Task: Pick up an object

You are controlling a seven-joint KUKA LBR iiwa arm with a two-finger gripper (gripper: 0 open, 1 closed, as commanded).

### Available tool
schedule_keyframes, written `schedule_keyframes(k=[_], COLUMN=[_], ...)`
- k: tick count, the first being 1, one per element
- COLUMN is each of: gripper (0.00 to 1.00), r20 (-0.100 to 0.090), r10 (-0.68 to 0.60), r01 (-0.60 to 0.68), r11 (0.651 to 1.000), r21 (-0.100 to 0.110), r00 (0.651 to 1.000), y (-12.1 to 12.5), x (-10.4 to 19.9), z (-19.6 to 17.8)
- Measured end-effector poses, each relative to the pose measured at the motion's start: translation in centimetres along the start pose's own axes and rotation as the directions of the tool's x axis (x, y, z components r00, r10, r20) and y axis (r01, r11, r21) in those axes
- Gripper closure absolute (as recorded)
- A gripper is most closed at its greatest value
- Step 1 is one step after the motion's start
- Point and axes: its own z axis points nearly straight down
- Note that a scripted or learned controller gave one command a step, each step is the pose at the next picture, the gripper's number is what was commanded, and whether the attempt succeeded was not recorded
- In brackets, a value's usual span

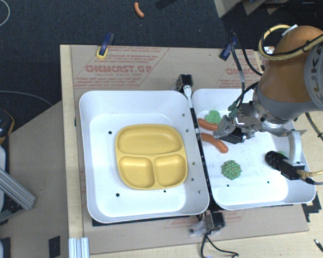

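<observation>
The pale board (145, 63) of the bench spreads under everything, out past the pincer on every side. The grey arm (290, 85), with its orange band, comes in from the view's right and ends just behind the pincer. The left bin (97, 160) lies well off to the pincer's left in the view. It holds a yellow plate (151, 156) with three compartments, lying flat. The right bin (258, 187) sits directly beneath the pincer.

The pincer (229, 129) hangs over the left half of that bin. Whether it is released or clenched cannot be told from this angle, and nothing can be seen grasped in it.

The likeliest things to pick are two short, smooth, rounded orange pieces that look like toy sausages.
- The lower orange sausage (216, 143) lies slanted on the bin floor, just below and left of the pincer. Its right end comes close under the pincer's tip, but whether they touch cannot be told.
- The upper orange sausage (207, 124) lies just to the pincer's left, at about the same height in the view.

A green knobbly ball (231, 169) rests near, straight below the pincer in the view. A green leafy piece (212, 115) sits up and to the left, touching the upper orange sausage.

A blue clamp (104, 45) grips the board's far edge, well apart from the pincer.
</observation>
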Motion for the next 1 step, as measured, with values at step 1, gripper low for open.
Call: schedule_keyframes(k=[1], gripper=[1.00], r20=[-0.001], r10=[0.006], r01=[-0.006], r11=[1.000], r21=[0.006], r00=[1.000], y=[-1.49], x=[-0.65], z=[0.58])
